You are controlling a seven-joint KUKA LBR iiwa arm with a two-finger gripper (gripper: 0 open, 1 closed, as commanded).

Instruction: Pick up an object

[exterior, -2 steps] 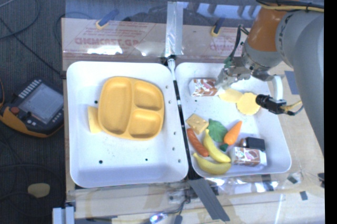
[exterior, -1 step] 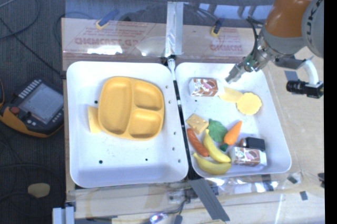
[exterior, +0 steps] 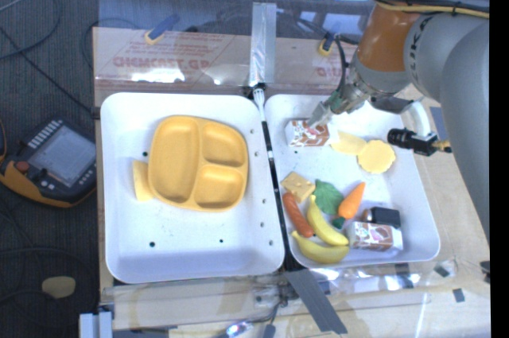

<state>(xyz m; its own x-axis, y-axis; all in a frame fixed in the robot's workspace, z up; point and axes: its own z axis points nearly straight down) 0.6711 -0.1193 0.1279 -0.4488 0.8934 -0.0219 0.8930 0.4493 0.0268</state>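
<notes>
Carton [exterior: 307, 134] lies flat, long axis left-right, in right bin [exterior: 421, 237]; pincer [exterior: 320, 118] touching it, grip state unclear.

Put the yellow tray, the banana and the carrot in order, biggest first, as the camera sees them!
1. Yellow divided tray, by far the biggest.
2. Banana.
3. Carrot, the smallest.
All lie at about the same depth in the bins, so the order seems safe.

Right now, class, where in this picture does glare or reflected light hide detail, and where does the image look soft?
In the camera view, glare streaks the clear plastic sheet behind the bins and the shiny strip along the bench's front edge; the left white bin looks evenly lit; the small red-and-white packet under the hand is soft, its print unreadable.
</notes>
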